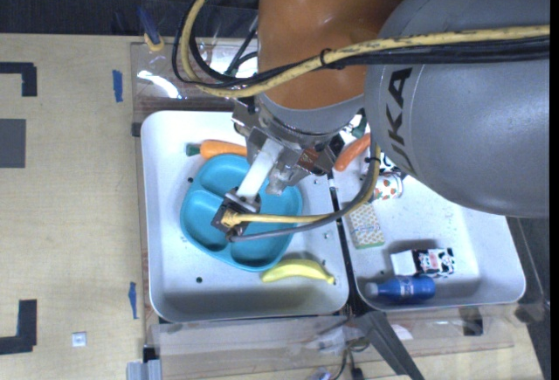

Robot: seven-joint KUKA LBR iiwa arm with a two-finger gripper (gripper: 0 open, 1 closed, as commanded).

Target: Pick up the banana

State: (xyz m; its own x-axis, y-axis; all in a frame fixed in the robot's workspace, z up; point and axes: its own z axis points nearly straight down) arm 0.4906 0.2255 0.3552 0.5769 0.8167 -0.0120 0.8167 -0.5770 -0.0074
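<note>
One banana [299, 272] lies in the view's left bin [162, 221], close to its front wall and just beside one blue dish [210, 217]. In the right bin [489, 256] lies one blue bottle [403, 288], and behind it one white box [424, 262] whose black print is too small to read. Beyond the dish lies one orange carrot [223, 148]. The arm [463, 90] overhangs both bins. Its lettering, partly cut off, appears to read "KA". The wrist hides the jaws, so whether they are open or closed cannot be told.
</note>
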